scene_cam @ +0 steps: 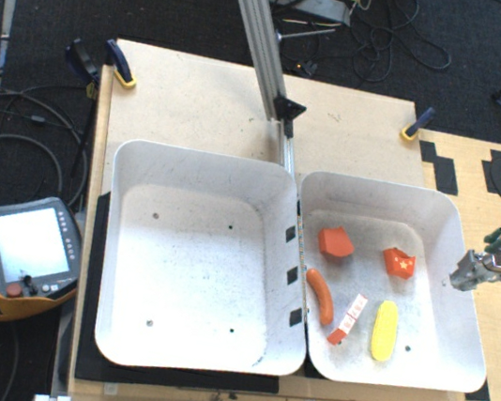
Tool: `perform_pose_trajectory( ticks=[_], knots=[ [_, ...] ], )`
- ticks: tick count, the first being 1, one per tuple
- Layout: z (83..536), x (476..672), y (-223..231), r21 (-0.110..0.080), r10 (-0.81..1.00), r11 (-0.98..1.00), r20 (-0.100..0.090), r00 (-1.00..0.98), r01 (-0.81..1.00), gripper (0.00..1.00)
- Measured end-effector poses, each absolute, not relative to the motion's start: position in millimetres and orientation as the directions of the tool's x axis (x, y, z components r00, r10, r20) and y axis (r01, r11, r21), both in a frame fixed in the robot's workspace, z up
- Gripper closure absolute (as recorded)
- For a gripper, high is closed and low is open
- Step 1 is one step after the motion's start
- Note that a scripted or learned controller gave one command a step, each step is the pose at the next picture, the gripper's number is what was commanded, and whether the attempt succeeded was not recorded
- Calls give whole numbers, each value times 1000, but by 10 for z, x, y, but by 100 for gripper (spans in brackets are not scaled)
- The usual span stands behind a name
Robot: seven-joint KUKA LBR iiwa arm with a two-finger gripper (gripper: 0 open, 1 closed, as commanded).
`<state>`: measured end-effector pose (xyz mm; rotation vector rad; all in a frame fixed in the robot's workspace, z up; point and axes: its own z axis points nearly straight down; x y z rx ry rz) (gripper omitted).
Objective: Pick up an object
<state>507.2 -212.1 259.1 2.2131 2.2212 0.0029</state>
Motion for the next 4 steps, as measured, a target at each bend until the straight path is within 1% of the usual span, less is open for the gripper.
perform_pose_trajectory(
  ticks=[2, 3, 4],
  knots=[
    [2442, 5558, -1153, 1, 1000, 9, 1, -9, 1000, 100],
    [2318, 5682, -598, -1, 1000, 9, 2, -9, 1000, 100],
    [2322, 5852, -170, 2, 1000, 8, 1, -8, 1000, 100]
  ],
)
